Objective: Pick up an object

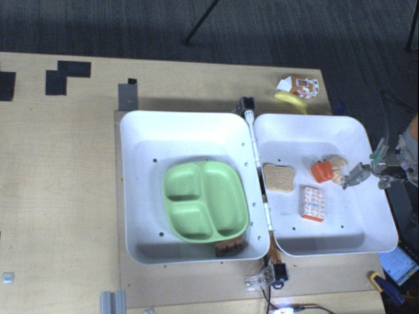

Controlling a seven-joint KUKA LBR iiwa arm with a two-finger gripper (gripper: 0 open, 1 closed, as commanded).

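In the right bin (353, 237) lie a slice of toast (279, 178), an orange block (321, 171) with a pale round piece (338, 165) touching its right side, and a red-and-white packet (313, 203). My gripper (366, 165) hangs over the bin's right side, just right of the pale piece. Its fingers are spread open and hold nothing. The lower fingertip (348, 180) points toward the orange block. In the left bin (141, 175) sits a green divided plate (205, 201), with a brown item (229, 246) partly hidden under its front edge.
A yellow banana-like toy (290, 99) and a small printed pack (300, 86) lie on the bench behind the right bin. Cables and a connector (273, 275) sit at the front between the bins. A blue item (399, 265) lies at the far right front.
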